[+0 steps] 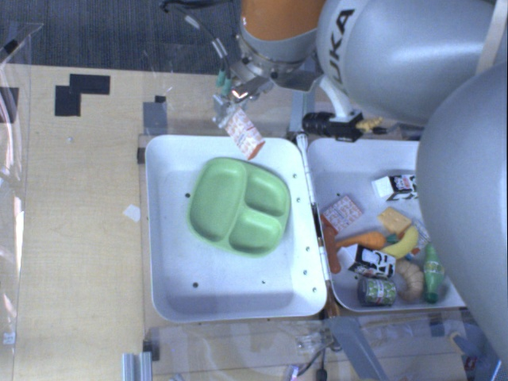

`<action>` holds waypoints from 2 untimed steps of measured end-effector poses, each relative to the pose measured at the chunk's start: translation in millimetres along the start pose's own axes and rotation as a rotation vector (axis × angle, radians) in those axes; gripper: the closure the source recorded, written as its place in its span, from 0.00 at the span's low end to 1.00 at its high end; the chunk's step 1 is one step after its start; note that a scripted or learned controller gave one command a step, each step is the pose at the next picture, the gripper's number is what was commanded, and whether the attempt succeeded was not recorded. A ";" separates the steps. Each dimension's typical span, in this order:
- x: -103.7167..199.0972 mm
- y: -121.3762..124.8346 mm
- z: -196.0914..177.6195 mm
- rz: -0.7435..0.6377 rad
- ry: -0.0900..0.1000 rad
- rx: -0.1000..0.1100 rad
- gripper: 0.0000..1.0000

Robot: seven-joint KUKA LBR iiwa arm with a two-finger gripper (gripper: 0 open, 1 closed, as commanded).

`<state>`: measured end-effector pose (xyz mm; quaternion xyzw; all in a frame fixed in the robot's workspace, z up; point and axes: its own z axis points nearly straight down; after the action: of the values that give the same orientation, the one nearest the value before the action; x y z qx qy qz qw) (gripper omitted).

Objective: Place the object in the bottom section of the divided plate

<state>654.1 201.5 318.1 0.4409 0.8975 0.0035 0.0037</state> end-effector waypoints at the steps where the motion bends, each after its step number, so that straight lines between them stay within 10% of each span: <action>1: 17.5 17.6 82.8 0.039 0.002 0.005 1.00; 2: -37.8 -8.8 -120.0 -0.044 -0.001 0.001 1.00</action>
<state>669.0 165.9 438.2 0.4209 0.9071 0.0030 0.0039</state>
